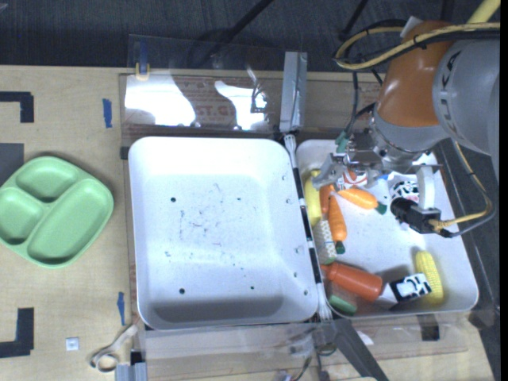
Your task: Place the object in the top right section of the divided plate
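While the tool (343, 169) hangs low over the right bin (456, 280), whether it grips anything I cannot tell. Carrots (337, 221) and corn (429, 272) crowd together beneath it, so a grab could snag two or slip. And the divided plate (54, 210) sits well apart on the tabletop (63, 292), a long carry!

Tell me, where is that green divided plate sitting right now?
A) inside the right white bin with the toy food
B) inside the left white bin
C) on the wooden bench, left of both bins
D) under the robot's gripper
C: the green divided plate lies on the wooden bench, left of the left white bin, far from the gripper.
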Robot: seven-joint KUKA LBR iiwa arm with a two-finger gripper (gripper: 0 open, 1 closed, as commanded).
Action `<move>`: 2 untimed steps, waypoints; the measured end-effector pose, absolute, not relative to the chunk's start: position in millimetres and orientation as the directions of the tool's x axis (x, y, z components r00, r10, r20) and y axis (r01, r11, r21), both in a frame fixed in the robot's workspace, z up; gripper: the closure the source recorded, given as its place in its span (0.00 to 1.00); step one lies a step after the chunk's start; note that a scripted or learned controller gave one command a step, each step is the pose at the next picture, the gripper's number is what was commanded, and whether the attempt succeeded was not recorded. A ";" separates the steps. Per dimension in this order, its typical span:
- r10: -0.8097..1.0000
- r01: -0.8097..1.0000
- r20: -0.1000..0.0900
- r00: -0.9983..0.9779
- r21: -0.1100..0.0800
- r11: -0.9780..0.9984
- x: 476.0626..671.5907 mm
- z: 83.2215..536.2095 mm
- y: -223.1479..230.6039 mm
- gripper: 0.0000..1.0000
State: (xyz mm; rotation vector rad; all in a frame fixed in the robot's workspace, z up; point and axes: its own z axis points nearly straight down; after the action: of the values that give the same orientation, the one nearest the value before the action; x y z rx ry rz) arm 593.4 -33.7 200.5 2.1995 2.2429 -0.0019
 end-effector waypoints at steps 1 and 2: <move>0.963 0.963 0.000 0.270 -0.005 -0.270 556.8 192.0 41.4 1.00; 0.960 0.960 -0.001 0.281 -0.001 -0.281 563.7 227.4 24.8 1.00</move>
State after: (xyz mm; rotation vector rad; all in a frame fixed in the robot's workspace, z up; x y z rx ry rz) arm 563.7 24.8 227.4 2.5144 1.8839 -0.0013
